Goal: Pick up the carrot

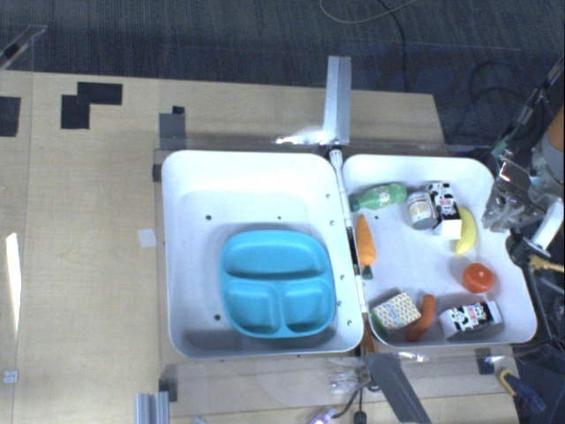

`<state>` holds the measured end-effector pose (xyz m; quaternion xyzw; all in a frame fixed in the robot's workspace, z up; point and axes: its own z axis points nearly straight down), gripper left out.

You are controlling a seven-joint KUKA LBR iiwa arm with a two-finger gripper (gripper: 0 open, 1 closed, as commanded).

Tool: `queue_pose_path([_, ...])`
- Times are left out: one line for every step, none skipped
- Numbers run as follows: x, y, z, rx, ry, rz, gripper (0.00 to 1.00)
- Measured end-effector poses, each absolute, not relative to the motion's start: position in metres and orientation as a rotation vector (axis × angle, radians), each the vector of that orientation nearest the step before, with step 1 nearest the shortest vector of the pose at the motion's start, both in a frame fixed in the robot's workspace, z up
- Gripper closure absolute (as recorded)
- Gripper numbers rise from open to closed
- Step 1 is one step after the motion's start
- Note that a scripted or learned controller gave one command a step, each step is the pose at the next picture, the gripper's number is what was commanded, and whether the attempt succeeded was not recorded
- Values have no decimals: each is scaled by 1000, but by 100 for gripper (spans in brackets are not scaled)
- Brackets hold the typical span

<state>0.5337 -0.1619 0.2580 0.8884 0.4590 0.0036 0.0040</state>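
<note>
The carrot (365,241) is a short orange stick lying along the left wall of the right bin (397,168), close to the divider between the bins. My gripper (506,208) hangs at the right bin's right rim, far to the right of the carrot. It points down toward the bench, and nothing shows between its fingers.
The right bin also holds a green bottle (379,196), a small can (421,210), a banana (466,232), an orange round fruit (478,277), a sausage (422,317), a patterned box (395,311) and a milk carton (469,318). A blue divided tray (277,282) lies in the left bin (199,237).
</note>
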Motion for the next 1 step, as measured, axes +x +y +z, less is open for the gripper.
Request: queue_pose_path([539,-125,283,2684,1625,6,100])
